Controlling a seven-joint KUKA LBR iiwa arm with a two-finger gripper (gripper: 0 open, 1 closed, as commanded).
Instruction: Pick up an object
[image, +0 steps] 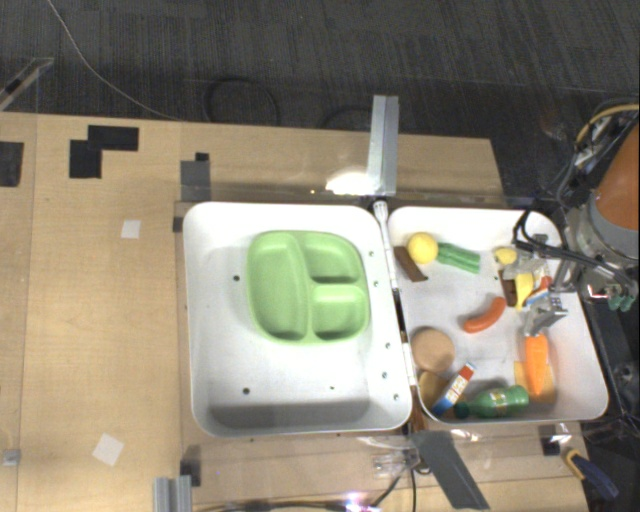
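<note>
Gripper (541, 318) hangs low over the right bin (590, 400), just above the carrot (538, 366) and beside the sausage (484, 315); whether it grips anything I cannot tell. Lemon (422, 248), bottle (496, 401) and a round block (432, 349) lie in that bin, and a green tray (305, 285) in the left bin (215, 330)

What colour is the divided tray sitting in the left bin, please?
Light green; the divided tray shows best in the camera view.
</note>
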